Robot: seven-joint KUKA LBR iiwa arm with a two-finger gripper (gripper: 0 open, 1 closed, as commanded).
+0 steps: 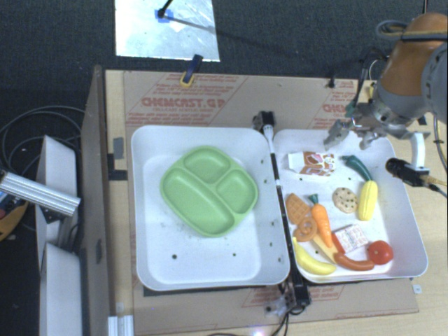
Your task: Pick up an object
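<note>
The right bin point(413, 236) holds toy food. At its back lies a white printed carton point(311, 163). A yellow corn cob point(367, 196) with a green stalk, a round cookie point(344, 199), a waffle point(297, 207) and a carrot point(320, 220) lie in the middle. Along the front are a banana point(312, 258), a red-and-white box point(352, 237), a red sausage point(353, 262) and a tomato point(380, 252). My gripper point(348, 137) hangs open above the bin's back edge, just behind and right of the carton, with nothing between its fingers.
The left bin point(150, 257) holds a green divided plate point(208, 190). A black clip point(265, 121) sits where the two bins meet at the back. Cardboard lies under both bins, and cables trail at the far left.
</note>
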